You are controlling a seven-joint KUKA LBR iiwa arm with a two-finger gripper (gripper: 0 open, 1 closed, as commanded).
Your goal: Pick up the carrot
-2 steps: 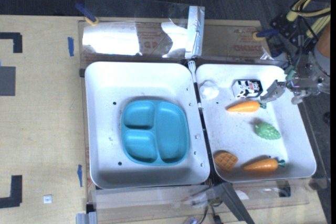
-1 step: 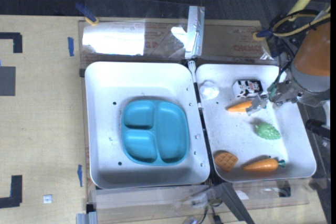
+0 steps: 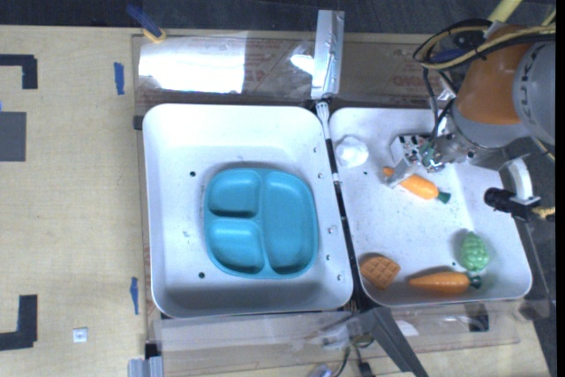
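the left bin (image 3: 168, 190) holds a blue tray (image 3: 261, 221) with three compartments, sitting near its middle. the right bin (image 3: 371, 216) carries the rest. near its upper left corner lies a small white object (image 3: 351, 153), too blurred to name. at the lower left sits a brown waffled piece (image 3: 379, 270), and just beside it to the right lies a carrot (image 3: 439, 282), on its side along the near wall, its green end touching or nearly touching a green knobbly item (image 3: 475, 252).

a second, smaller carrot (image 3: 418, 186) lies in the upper middle of the right bin, tilted, its green top pointing down and right. the gripper (image 3: 417, 158) hangs directly above it – the tip looks to be at the carrot's orange end, but whether it touches is hard to say. the finger area is a small tangle of metal and wire, so i cannot tell how far the jaws stand apart or whether anything sits between them.

the arm (image 3: 521, 97) – grey with its orange band – is cut off at the right edge, and it hides the bin's upper right corner.
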